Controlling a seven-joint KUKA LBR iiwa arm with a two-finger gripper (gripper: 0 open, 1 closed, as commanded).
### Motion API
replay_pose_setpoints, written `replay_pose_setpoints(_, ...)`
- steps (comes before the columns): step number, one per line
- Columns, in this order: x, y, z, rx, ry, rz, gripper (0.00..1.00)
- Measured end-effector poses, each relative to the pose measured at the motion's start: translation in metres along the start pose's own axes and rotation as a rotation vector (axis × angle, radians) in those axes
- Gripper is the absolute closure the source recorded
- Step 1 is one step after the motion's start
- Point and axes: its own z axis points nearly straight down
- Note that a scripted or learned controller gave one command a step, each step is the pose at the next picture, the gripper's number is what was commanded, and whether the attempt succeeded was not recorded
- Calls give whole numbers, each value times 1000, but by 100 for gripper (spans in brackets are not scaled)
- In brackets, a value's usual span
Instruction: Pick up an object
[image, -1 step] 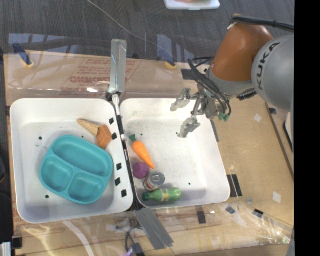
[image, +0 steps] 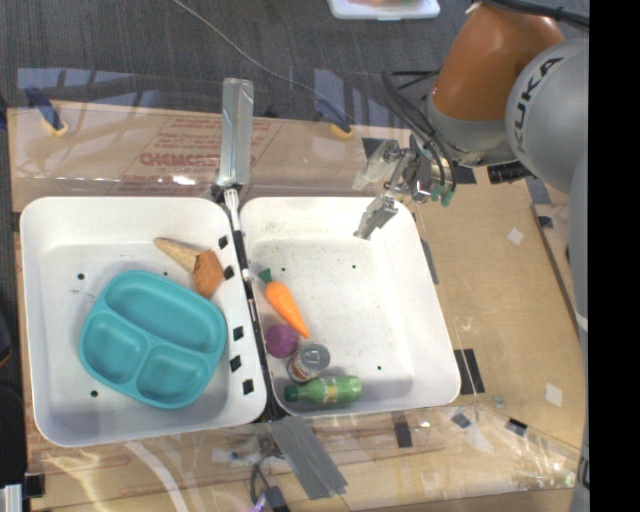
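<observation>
In the camera view, the gripper (image: 383, 212) hangs over the back edge of the right bin (image: 400, 300), near its right corner. I cannot tell how it is set, and nothing shows in it. So no pick looks done.

The things to pick lie along the right bin's left and front edges: a carrot (image: 284, 304), a purple ball (image: 281, 340), a can (image: 311, 359) and a green bottle (image: 326, 390). The left bin (image: 60, 240) has a teal plate (image: 152, 338) and a cone (image: 178, 251).
</observation>
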Motion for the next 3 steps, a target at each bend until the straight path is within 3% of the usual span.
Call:
replay_pose_setpoints(1, 33, -61, 49, 1, 8, 17, 0)
replay_pose_setpoints(2, 0, -42, 11, 0, -1, 208, 0)
replay_pose_setpoints(3, 27, -55, 32, 0, 6, 133, 0)
